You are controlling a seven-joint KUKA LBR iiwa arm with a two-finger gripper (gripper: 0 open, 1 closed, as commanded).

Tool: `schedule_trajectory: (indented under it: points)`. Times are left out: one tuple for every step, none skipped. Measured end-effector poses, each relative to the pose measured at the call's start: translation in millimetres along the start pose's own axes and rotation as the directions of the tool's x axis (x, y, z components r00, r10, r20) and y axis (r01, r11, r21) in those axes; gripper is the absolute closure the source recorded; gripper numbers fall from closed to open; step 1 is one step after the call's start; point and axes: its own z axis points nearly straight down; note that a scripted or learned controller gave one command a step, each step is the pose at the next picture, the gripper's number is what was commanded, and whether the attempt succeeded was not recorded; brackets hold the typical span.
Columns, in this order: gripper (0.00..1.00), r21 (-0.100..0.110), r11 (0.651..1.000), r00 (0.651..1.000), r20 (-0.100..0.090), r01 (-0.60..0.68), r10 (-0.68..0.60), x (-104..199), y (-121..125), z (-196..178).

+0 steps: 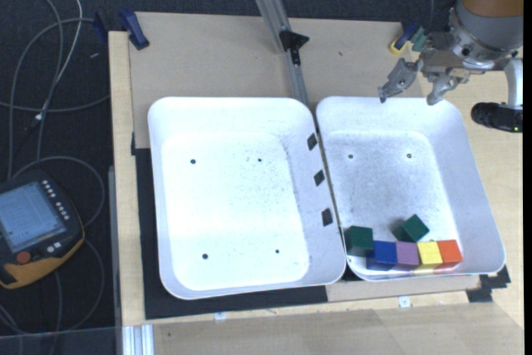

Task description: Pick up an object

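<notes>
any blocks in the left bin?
No: the blocks, among them an orange block and a blue block, all sit along the near edge of the right bin, not the left bin.

Handheld control pendant (33, 227) and loose cables (50, 37) on dark floor left of bench (208, 54).

No readable text, labels or numbers; pendant (33, 224) screen too blurred.

right bin (465, 147): far and middle floor open | blocks (405, 245) crowd near wall | left bin (166, 129): floor open
</notes>
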Motion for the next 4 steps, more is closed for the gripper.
schedule_trajectory:
  points:
    - [0.00, 0.002, 1.000, 1.000, 0.001, -0.002, 0.002, -12.7, -3.4, 17.5]
    - [0.00, 0.007, 1.000, 1.000, -0.003, 0.006, -0.006, 56.0, 3.4, 81.7]
    - [0.00, -0.004, 1.000, 1.000, -0.002, 0.008, -0.008, 127.3, 46.0, 87.6]
    - [0.00, 0.002, 1.000, 1.000, 0.001, 0.001, -0.001, 139.4, 27.2, 86.8]
